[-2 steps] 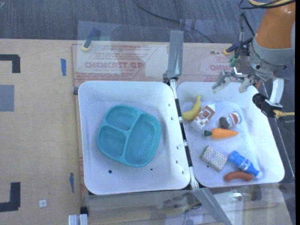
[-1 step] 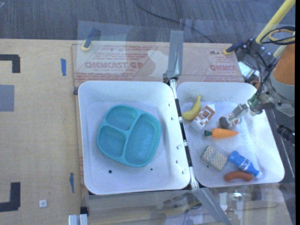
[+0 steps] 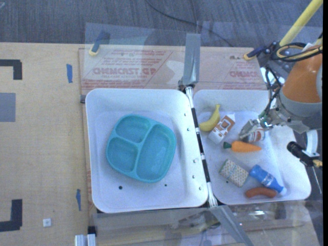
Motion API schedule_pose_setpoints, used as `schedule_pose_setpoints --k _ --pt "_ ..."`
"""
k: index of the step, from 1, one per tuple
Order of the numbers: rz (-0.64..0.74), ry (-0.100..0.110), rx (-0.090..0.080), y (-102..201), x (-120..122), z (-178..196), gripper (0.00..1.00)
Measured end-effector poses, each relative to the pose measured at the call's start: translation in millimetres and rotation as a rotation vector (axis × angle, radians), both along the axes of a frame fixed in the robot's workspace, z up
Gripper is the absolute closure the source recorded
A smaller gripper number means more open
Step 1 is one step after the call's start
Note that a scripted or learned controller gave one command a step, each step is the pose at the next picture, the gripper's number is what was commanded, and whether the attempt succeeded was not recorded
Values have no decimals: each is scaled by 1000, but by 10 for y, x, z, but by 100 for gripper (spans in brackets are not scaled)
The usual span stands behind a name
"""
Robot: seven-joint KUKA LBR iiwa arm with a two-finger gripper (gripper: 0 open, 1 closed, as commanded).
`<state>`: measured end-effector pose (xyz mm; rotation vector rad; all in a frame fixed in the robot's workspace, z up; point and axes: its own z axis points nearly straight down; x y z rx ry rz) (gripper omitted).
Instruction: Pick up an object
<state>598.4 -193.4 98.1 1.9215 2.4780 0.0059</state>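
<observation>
On wooden bench (image 3: pixel 36 152), two white bins (image 3: pixel 97 188), grey carpet (image 3: pixel 61 9) beyond

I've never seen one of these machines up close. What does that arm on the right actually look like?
The arm is a rounded grey body with a broad orange band. Black cables loop around its upper part, and a yellow rod slants beside it. Its end effector is a small metallic piece with a green spot near its wrist end.

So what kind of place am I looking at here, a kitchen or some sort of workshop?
Probably a robotics test lab, not a kitchen. A grey arm with an orange band reaches over two shallow white plastic bins on a taped wooden bench, and the food, like the small yellow banana, looks like toys.
</observation>
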Motion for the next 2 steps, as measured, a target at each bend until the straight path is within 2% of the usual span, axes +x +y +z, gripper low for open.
schedule_pose_setpoints --k 1,2 --pt "-5 -6 -1 -26 11 119 100" --pt "-155 5 1 513 -36 957 100"
